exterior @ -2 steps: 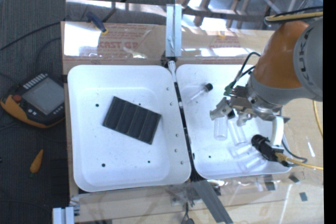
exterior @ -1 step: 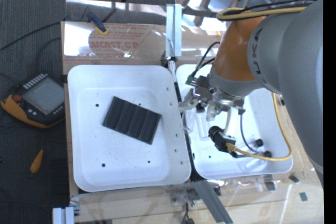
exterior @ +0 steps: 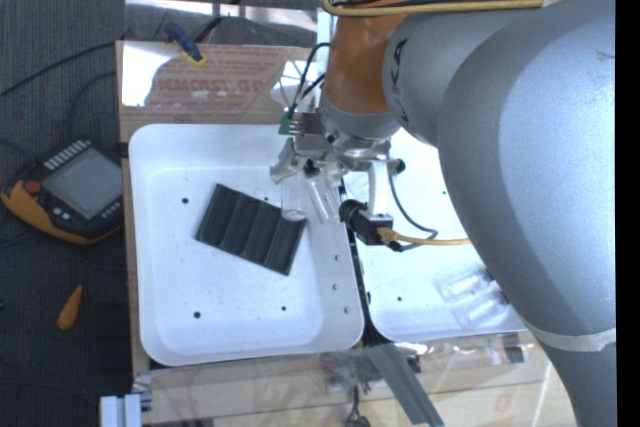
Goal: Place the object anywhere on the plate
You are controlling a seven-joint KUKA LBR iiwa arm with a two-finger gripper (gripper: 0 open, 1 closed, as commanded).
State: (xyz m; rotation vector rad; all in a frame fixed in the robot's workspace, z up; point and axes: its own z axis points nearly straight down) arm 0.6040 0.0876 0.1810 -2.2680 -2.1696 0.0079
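Observation:
A dark grey ribbed rectangular plate (exterior: pixel 250 229) lies flat and slightly turned in the left white bin (exterior: pixel 180 315). My gripper (exterior: pixel 308 200) hangs low over that bin's right side, just off the plate's upper right corner and close to the wall between the bins. Its tip is pale and translucent against the white floor, so nothing can be made out in it. A clear plastic object (exterior: pixel 470 295) lies on the floor of the right bin (exterior: pixel 420 315).
The big grey arm with its orange band (exterior: pixel 360 45) covers most of the right bin. A yellow-tipped cable (exterior: pixel 400 237) loops from the wrist across the divider. A cardboard sheet (exterior: pixel 215 80) lies behind the left bin, and a pendant (exterior: pixel 70 190) sits to the left.

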